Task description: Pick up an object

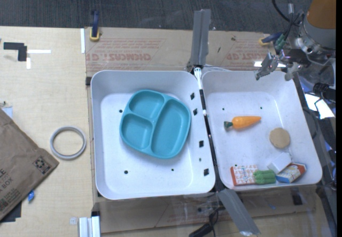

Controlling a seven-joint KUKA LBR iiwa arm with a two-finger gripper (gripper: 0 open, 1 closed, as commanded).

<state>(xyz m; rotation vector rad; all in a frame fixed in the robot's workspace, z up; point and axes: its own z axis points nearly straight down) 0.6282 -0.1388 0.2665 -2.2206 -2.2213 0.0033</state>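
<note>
The right bin [267,89] holds a toy carrot [243,122], a round tan disc [279,138], a red and white packet [244,175], a green piece [264,177] and a small white and orange carton [289,171]. My gripper [275,73] hangs over the far right corner of this bin, above the rim and well away from the objects. It is open, and nothing sits between its fingers. The orange band of the arm [326,0] rises at the top right.
A blue divided plate [155,123] lies in the left bin [107,177]. On the bench to the left are a roll of tape [68,142] and a brown cardboard box [16,169]. A grey upright post [201,38] stands behind the bins' shared wall.
</note>
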